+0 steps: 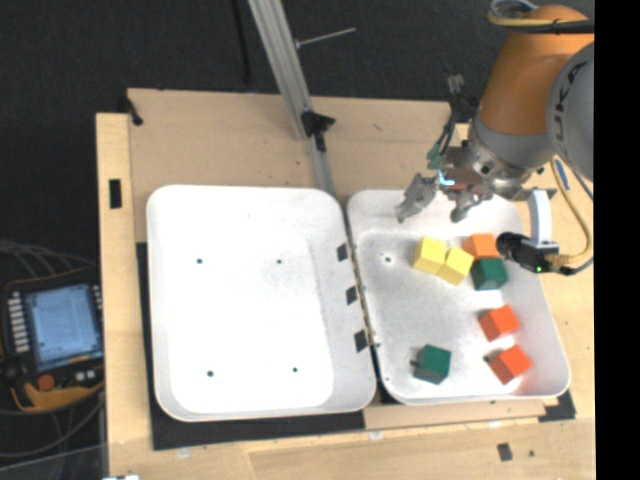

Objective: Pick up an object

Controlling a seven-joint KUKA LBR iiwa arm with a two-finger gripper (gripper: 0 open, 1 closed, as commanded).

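green block [432, 363] lies well below open gripper [440, 205].

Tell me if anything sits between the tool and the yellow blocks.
Nothing visible does. The tool hangs above the right bin's far end, and the two yellow blocks lie just in front of it with bare bin floor between. An orange block sits beside them.

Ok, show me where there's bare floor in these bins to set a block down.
The left bin offers its whole floor. In the right bin, the strip along the divider is bare, bordered by the yellow blocks above and the lone green block below. The right half is crowded: orange blocks and a second green block, with the gripper over the top.
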